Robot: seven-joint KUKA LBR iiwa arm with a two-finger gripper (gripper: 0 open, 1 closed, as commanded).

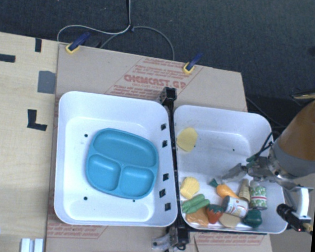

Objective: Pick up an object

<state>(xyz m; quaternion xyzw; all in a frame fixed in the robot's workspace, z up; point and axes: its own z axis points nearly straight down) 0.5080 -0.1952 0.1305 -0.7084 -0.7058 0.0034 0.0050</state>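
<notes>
My gripper [236,171] hangs low over the right bin [220,121], reaching in from the right just above the toy food heap. Right below it lie an orange carrot [226,191], a pale bottle [244,189] and a green-labelled can [259,197]. Nearer the front edge sit a red-banded can [236,205], a green vegetable [194,203], a red piece [213,214] and a dark green piece [253,218]. A yellow corn piece [189,185] lies to the left, and a yellow round piece [187,138] sits alone further back. I see nothing held in the gripper.
The left bin [74,113] holds a blue divided plate [122,163]. A black divider [168,152] separates the bins. Both rest on a cardboard sheet [152,77] clamped at the back, with a cable running behind. The arm's grey and orange body [303,139] stands over the right bin's right edge.
</notes>
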